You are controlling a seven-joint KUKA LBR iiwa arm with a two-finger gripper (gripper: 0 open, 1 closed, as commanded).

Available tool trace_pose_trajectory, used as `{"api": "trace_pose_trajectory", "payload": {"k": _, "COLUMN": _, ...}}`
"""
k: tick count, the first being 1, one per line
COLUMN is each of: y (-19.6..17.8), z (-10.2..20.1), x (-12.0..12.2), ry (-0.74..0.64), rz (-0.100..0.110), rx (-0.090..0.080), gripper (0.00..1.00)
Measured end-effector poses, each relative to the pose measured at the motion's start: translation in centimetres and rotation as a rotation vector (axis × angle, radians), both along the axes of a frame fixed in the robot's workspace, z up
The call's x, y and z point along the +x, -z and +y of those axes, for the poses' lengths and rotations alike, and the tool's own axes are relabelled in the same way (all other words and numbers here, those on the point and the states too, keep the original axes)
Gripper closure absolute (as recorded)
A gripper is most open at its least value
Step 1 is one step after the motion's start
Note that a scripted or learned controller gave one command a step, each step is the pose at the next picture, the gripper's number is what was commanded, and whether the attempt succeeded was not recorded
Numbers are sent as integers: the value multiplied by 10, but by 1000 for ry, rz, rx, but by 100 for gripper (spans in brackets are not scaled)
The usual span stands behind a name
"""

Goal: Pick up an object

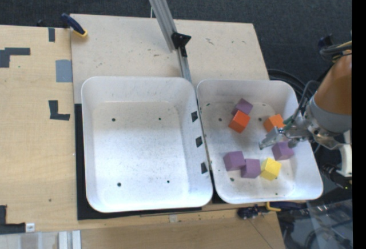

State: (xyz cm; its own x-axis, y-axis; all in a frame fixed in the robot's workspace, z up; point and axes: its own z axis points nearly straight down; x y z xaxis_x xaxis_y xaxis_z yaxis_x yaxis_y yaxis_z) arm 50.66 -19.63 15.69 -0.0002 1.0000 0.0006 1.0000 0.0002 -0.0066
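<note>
The arm (pixel 334 93) reaches in from the right and puts the pincer (pixel 278 138) low in the right bin (pixel 251 88), just between an orange block (pixel 273 123) and a purple block (pixel 282 151). Whether the pincer is open or closed cannot be told, and no block shows in its grip.

To do the grasp well, it should settle on one block, centre over it and go straight down, so that the neighbour is not nudged. The purple block looks the nearer choice.

Other blocks crowd the bin: a yellow one (pixel 271 169) just beside two more purple ones (pixel 233 160) (pixel 250 168), and an orange one (pixel 239 121) touching a purple one (pixel 243 107) farther in. The bin's right wall is near and limits the approach. The left bin (pixel 137 85) lies alongside on the table (pixel 34 128).
</note>
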Motion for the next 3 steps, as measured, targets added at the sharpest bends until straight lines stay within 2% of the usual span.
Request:
{"api": "trace_pose_trajectory", "payload": {"k": 1, "y": 40, "z": -2, "x": 5, "ry": 0, "rz": -23, "rx": -10, "gripper": 0}}
{"api": "trace_pose_trajectory", "payload": {"k": 2, "y": 43, "z": -4, "x": 9, "ry": 0, "rz": -33, "rx": -15, "gripper": 0}}
{"api": "trace_pose_trajectory", "payload": {"k": 3, "y": 33, "z": -4, "x": 10, "ry": -1, "rz": -35, "rx": -16, "gripper": 100}}
